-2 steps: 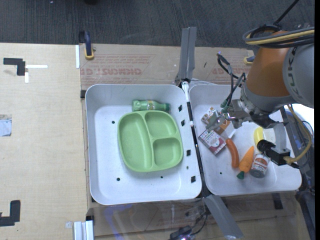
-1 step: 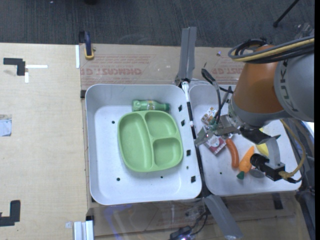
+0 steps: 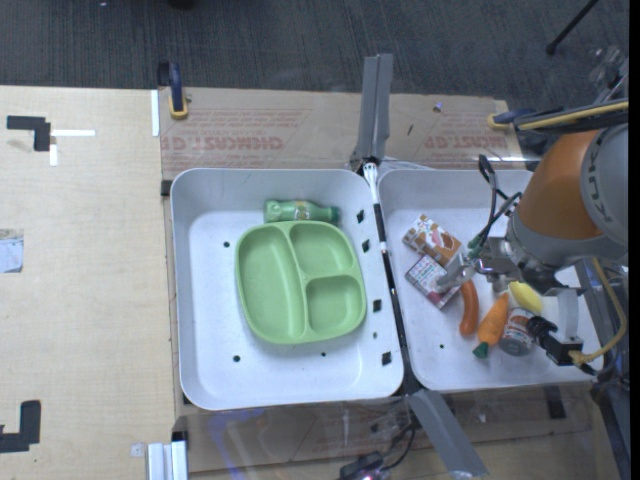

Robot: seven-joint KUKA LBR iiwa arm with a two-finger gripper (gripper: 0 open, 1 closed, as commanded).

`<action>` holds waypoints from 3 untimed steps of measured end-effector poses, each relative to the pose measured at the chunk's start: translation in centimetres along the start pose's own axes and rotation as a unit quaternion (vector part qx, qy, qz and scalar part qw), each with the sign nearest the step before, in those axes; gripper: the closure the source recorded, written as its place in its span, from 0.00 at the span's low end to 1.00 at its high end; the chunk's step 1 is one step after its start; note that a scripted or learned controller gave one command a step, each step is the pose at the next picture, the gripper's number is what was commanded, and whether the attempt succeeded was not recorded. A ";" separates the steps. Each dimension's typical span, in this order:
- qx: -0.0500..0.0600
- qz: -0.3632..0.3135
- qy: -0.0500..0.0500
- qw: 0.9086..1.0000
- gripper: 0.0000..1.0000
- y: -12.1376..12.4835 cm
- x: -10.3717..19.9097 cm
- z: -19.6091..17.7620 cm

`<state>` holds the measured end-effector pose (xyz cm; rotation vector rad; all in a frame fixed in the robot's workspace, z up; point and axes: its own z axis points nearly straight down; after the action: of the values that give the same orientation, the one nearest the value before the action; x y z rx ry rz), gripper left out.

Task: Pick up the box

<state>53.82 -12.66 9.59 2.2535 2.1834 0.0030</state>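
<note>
The hand [image 3: 472, 271] hangs low in the right bin [image 3: 440, 368], its tips just beside a small box [image 3: 433, 281]; whether it is wide or narrow, I cannot tell. A second box [image 3: 431, 238], orange and white, lies just behind the first. A carrot [image 3: 492, 321], a sausage [image 3: 468, 309] and a can [image 3: 517, 332] lie close under the arm. The left bin [image 3: 200, 298] holds a green divided plate [image 3: 300, 282] and a green bottle [image 3: 298, 211].
</note>
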 end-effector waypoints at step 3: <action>0.003 -0.029 0.000 1.000 0.00 -1.8 10.5 -9.6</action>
<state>52.32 -2.08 19.19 2.1934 2.2502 -0.0025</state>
